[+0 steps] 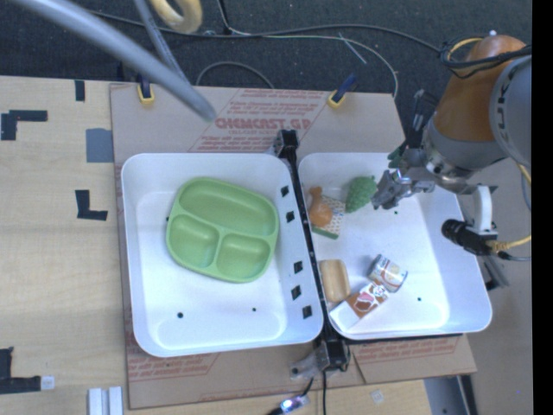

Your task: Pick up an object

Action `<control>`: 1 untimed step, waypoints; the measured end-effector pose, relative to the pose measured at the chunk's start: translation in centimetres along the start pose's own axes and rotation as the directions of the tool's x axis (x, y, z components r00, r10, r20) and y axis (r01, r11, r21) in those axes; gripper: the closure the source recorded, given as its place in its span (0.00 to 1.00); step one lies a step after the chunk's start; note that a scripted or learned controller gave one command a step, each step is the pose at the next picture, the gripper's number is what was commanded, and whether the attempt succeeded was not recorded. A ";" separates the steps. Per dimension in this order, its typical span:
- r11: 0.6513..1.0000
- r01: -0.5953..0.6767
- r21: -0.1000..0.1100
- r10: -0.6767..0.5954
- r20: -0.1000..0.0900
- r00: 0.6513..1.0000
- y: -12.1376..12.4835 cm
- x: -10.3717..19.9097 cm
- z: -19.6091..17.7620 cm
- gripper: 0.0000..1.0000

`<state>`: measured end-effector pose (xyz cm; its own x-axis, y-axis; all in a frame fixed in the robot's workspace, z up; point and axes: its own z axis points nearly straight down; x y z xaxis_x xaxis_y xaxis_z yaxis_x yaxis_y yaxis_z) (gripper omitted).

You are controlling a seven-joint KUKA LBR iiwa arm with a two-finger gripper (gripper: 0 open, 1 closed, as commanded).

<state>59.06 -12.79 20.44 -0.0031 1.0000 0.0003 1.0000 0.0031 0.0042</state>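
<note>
Camera view: two bins (138, 258), one green tray (223, 229), five small items; gripper (386, 190) jaw state unclear

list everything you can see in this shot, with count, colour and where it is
bins: 2, white, side by side on the bench
divided plate: 1, light green, in the left bin
green toy: 1, green, upper part of the right bin, right beside the claw
orange item: 1, orange and white, right bin near the divider
tan block: 1, tan, lower left of the right bin
small can: 1, silver with orange, lower middle of the right bin
red packet: 1, red and white, near the right bin's front edge
clamps: 2, yellow and blue, at the board's far edge
arm: 1, grey and orange, reaching from the right
claw: 1, dark, low over the right bin
</note>
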 end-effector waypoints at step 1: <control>1.000 -0.001 0.004 0.001 -0.001 1.000 0.0 0.1 -0.9 1.00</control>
<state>59.11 -12.69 21.30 -0.0021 1.0000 0.0012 1.0000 0.0021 -0.0001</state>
